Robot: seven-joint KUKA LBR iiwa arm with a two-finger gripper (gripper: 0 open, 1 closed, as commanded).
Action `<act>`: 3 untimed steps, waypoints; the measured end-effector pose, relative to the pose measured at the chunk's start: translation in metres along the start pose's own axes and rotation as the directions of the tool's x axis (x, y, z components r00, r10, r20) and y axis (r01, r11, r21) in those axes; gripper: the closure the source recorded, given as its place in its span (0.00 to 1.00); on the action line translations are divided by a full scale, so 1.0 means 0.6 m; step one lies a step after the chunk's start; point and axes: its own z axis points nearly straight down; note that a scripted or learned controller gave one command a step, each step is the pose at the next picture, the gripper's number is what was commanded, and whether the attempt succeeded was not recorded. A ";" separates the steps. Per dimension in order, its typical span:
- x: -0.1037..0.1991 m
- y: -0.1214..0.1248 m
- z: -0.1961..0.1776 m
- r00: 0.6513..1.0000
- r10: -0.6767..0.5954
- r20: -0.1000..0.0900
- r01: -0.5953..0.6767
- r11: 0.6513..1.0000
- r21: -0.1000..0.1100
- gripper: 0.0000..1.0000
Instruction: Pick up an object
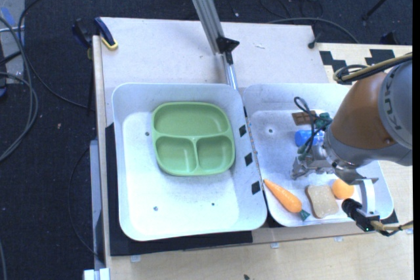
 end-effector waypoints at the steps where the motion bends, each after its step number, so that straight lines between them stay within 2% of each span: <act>1: -0.004 0.007 -0.105 1.000 -0.006 -0.003 0.006 1.000 0.002 1.00; 3: -0.011 0.027 -0.257 1.000 -0.007 -0.003 0.007 1.000 0.003 1.00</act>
